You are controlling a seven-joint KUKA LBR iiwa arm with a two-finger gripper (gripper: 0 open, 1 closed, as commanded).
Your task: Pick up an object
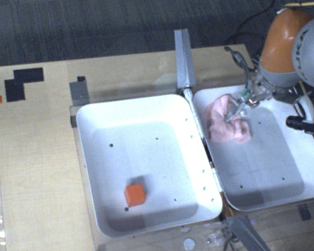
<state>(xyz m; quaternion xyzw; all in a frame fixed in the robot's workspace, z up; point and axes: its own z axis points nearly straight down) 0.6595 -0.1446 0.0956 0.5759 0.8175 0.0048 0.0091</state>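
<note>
Pale wood bench (43, 186) framed both bins; my gripper (241, 107) sat at the pink cloth (225, 122), upper right bin (283, 185), grip state unclear. Limp fabric risked slipping free.

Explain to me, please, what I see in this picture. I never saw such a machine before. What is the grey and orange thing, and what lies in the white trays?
This is one photo from a camera fixed above a workbench, looking down at a slant. The grey and orange thing on the right is a robot arm. At its end is a small pincer for grasping objects.

On the wooden bench sit two shallow white bins side by side. The left bin holds a small orange cube near its front. The right bin holds a crumpled pink cloth in its back left corner.

The pincer is right at the cloth's edge and seems to touch it. Whether it truly grips the cloth, the photo does not show.
</note>
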